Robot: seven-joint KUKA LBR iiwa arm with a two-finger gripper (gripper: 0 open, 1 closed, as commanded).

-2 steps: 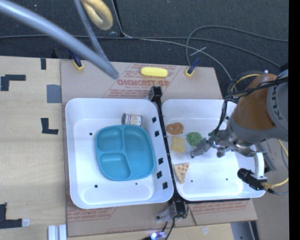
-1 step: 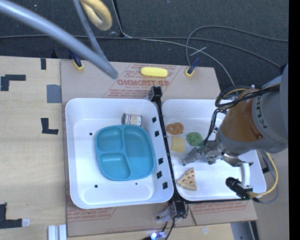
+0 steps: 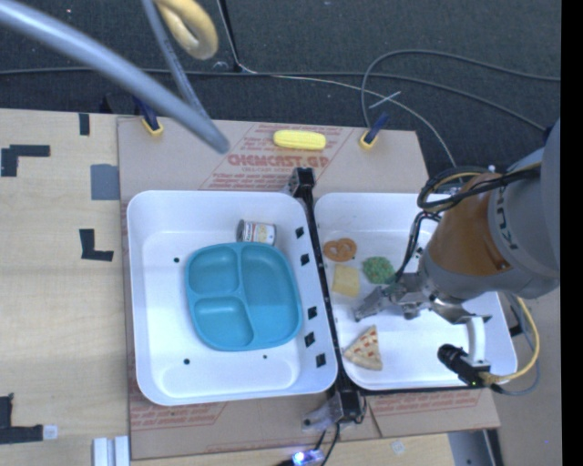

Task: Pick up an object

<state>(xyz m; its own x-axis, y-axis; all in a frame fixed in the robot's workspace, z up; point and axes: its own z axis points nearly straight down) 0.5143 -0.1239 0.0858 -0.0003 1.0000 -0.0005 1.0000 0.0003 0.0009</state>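
Cardboard-topped bench [image 3: 264,159] carries two white bins. The gripper [image 3: 369,306] hangs in the right bin [image 3: 401,202] near its left wall, finger state unclear, just beside a cheese cube [image 3: 345,280], between broccoli [image 3: 377,268] and a pizza slice [image 3: 364,349].

You cannot tell how the gripper [image 3: 375,301] stands; it shows as a small grey blur low in the right bin [image 3: 392,375]. The arm [image 3: 474,241] covers that bin's right wall and runs off the right edge. A blurred grey bar [image 3: 100,56] and a yellow shape [image 3: 189,25] are cut off at the far edge.
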